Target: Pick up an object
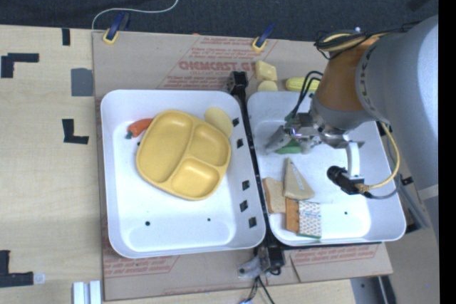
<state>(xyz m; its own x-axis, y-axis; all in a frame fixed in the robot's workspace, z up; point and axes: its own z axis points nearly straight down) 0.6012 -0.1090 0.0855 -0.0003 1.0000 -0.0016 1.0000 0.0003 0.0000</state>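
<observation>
While the claw (291,139) hangs low in the right bin (385,224), grip unreadable, a small green object (288,149) lies beneath.

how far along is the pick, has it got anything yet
Done: the arm has reached into the right bin, with the gripper low over a green item. In hand: nothing visibly held. Left: grasp and lift; the wedge and the yellow tray in the left bin lie untouched.

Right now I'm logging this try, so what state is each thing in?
Yellow divided plate: upright in the left bin, tilted askew.
Carrot: lying beside the plate's edge.
Green item: lying in the right bin, under the gripper.
Wedge: lying flat, untouched.
</observation>
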